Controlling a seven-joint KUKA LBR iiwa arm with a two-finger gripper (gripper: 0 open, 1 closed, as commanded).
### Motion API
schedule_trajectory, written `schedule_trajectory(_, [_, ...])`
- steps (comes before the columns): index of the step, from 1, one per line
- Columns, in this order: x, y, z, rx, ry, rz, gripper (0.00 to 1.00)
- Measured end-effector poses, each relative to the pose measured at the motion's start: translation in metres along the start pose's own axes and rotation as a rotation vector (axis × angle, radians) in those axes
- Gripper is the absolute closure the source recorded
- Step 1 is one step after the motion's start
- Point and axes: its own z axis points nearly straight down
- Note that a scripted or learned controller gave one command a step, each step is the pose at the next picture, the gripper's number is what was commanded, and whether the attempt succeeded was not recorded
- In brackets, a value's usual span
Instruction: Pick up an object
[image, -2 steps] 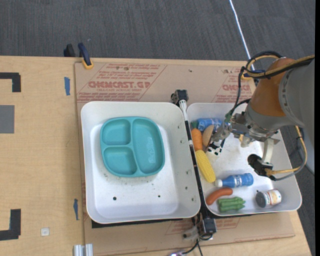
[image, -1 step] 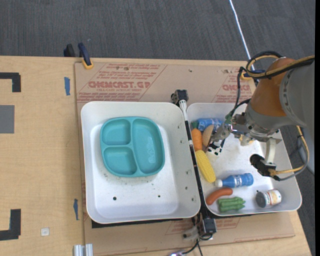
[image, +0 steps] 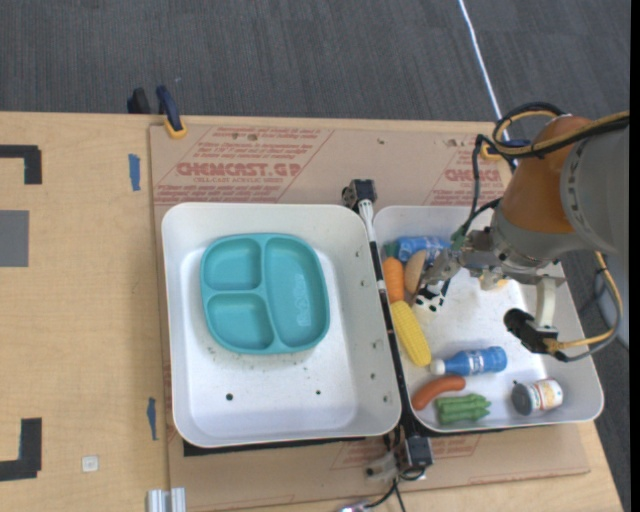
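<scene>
Left bin (image: 190, 330): a teal divided plate (image: 265, 294) lies flat, well apart from the arm. Right bin (image: 585, 400): along its left wall lie a carrot (image: 394, 279) and, nearer, a corn cob (image: 409, 333); a red sausage (image: 437, 390), a green toy (image: 461, 408), a blue bottle (image: 477, 361) and a small jar (image: 538, 396) occupy the near side; a blue packet (image: 417, 247) lies far. A black-and-white toy (image: 430, 295) sits just right of the carrot. The gripper (image: 436, 272) hangs directly over this toy, the likely pick. To grasp well, the descent should centre on the toy, clear of the carrot, and close only once the tips straddle it. The fingers appear slightly spread; whether they touch the toy cannot be told, and nothing is seen pinched between them.
</scene>
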Motion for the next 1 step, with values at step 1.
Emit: schedule_trajectory(1, [0.0001,-0.0002,0.0001,0.002,0.001,0.027,0.0])
